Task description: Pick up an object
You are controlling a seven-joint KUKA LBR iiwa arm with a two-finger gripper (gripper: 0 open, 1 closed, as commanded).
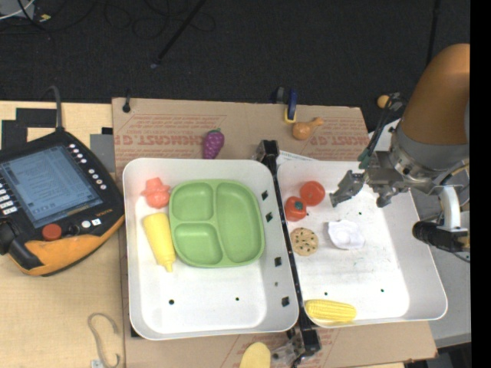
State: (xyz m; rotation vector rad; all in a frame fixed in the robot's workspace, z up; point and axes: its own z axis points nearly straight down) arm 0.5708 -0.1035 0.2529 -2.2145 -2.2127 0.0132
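A: What lies in the right bin (414,282)?

B: Taking the chocolate-chip cookie (304,241) as the mark: it is round, tan and dotted with dark chips, lying flat near the bin's left wall. Just behind it sits a small red tomato (295,208) with a green stem, and beside that, farther back, a second red-orange tomato (312,192). Just right of the cookie lies a crumpled white wad (347,234), hard to tell from the white floor. Well in front of the cookie, at the bin's front rim, lies a yellow corn cob (330,310).

A: And the gripper (359,189)?

B: It hangs behind and to the right of the cookie, above the wad, with its dark fingers spread and nothing between them.

A: The left bin (199,313)?

B: Left of the cookie, past the divider, a green sectioned plate (216,224), a yellow bottle (159,240) and a pink toy (155,193).
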